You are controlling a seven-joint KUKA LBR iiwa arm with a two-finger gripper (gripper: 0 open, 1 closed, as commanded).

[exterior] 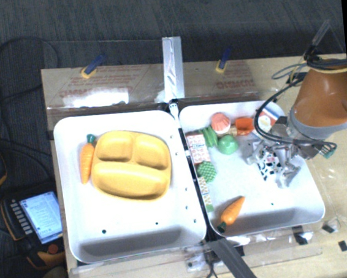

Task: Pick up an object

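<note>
In the left bin (68,195) lie a yellow tray (131,163) and a carrot (87,160) beside it. The right bin (291,206) holds a second carrot (231,210) near the front, a green ball (227,144), a pink ball (220,121), an orange piece (244,123) and a card strip (197,148). The end effector (277,160) reaches down over a black-spotted white toy (264,167); whether it is apart or together I cannot tell. The worktop (124,82) is brown, the floor (148,14) dark.

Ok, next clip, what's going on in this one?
A grey robot arm reaches into the right bin from the right, its tool down near a small black-and-white toy. Whether it has grasped anything can't be told. Toy food lies around: a carrot near the front, green pieces further back. The left bin holds a yellow tray and another carrot.
</note>
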